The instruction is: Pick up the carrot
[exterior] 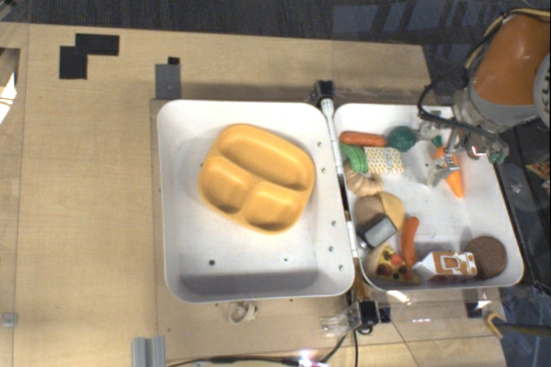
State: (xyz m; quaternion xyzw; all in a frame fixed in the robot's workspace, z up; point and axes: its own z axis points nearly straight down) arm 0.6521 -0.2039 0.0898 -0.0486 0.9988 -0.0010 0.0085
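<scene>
The carrot [454,182] is a small orange cone pointing down, in the upper right part of the right bin [508,223]. My gripper [446,170] reaches in from the right under the orange-banded wrist [508,64]. Its fingers sit on either side of the carrot's thick end and are shut on it. The carrot's tip sticks out below the fingers, close to the bin floor.
The right bin also holds a red-orange stick [362,139], a teal lump [401,137], a green and white piece [377,160], another red stick [409,238], a brown disc [487,253] and several small items. A large yellow bread-shaped object [256,176] lies in the left bin [185,262].
</scene>
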